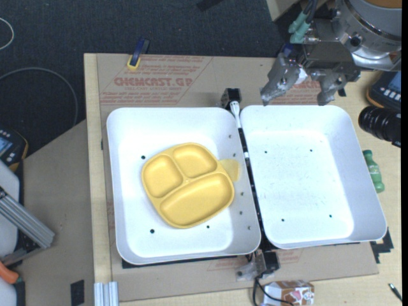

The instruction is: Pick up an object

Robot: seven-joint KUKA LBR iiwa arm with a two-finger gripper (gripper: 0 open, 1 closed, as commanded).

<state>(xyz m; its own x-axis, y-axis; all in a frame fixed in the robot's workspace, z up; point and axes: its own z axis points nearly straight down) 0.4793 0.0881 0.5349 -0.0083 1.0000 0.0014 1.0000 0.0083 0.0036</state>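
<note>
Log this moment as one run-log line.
stage: pre-grasp | gripper: open, nothing held, above right bin far edge | yellow divided plate: left bin

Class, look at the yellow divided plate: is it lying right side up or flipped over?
Right side up. The yellow divided plate lies in the left bin with its three hollow compartments facing the camera.

You're looking down at a slant on both bins (252,171) from above (arm (373,11) enters far right).
</note>
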